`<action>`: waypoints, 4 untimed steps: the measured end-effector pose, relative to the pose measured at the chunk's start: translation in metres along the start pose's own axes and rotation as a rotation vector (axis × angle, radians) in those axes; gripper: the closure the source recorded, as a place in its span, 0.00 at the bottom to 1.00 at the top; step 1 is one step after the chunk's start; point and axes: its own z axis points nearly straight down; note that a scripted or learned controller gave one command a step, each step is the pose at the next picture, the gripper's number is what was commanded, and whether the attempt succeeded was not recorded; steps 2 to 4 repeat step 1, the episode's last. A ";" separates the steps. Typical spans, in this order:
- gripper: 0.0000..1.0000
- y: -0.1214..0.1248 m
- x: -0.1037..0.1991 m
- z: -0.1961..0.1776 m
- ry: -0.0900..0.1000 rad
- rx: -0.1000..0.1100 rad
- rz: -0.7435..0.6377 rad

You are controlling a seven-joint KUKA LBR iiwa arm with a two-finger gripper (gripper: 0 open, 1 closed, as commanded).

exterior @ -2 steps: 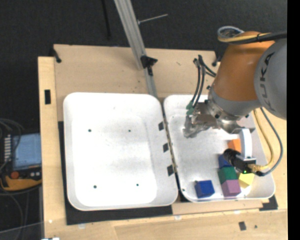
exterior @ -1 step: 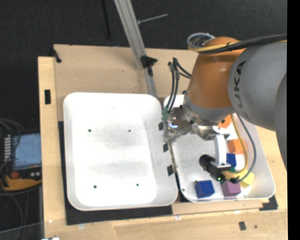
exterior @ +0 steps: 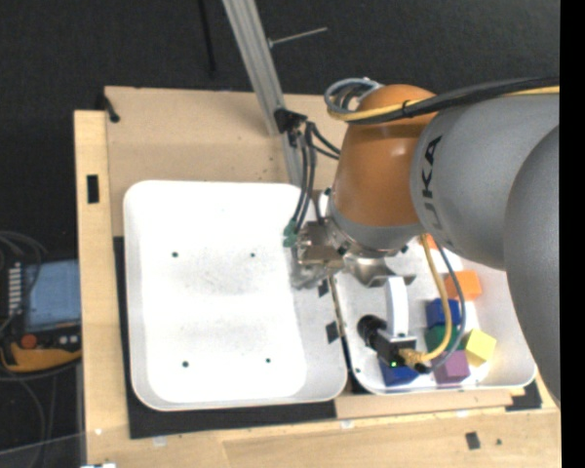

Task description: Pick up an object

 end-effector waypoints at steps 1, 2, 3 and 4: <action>0.00 0.000 -0.001 0.000 0.001 -0.001 0.005; 0.00 0.000 -0.001 0.000 0.001 -0.001 0.005; 0.00 0.000 -0.001 0.000 0.001 -0.001 0.005; 0.00 0.000 -0.001 0.000 0.001 -0.001 0.005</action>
